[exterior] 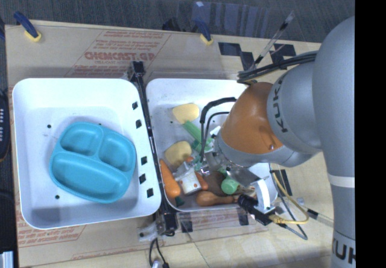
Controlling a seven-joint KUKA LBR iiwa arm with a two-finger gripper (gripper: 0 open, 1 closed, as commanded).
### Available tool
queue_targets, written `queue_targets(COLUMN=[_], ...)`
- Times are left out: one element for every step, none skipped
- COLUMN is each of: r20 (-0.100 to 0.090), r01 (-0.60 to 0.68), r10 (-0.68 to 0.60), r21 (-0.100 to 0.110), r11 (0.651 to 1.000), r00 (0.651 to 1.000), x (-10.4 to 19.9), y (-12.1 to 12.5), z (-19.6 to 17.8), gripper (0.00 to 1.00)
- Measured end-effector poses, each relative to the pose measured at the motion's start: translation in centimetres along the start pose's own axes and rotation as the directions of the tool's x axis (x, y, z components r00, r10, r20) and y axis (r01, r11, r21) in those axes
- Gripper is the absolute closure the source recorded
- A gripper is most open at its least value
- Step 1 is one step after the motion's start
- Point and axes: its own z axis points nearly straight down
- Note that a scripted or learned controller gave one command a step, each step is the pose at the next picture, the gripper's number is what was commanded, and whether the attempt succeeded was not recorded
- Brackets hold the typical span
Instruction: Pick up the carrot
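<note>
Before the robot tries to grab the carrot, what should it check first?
1. Carrot in sight, in the right bin: ok.
2. Carrot free of the gripper: ok, it lies to the side by the bin's left wall.
3. Room around the carrot: not ok, a pale yellow piece and a small card crowd it.
4. Gripper fingers ready: cannot tell, the wrist hides them.
5. Blue tray out of the way in the left bin: ok.

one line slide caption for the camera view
KUKA arm reaches into the right bin near the carrot; blue tray sits in the left bin.
</note>
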Motion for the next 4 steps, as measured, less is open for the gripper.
queue_targets(r20=[-0.002,0.001,-0.003,0.0], r01=[-0.149,-0.231,0.022,-0.303], r10=[0.149,0.231,-0.022,0.303], r21=[0.005,0.001,0.006,0.002], r11=[0.989,0.973,1.0,0.953], r00=[0.989,0.973,1.0,0.953], x=[-0.3,-2.3,-1.9,-1.7], y=[3.6,12.2,5.0,10.0], z=[1.4,1.2,1.4,-5.1], gripper=[0.0,0.0,0.0,0.0])
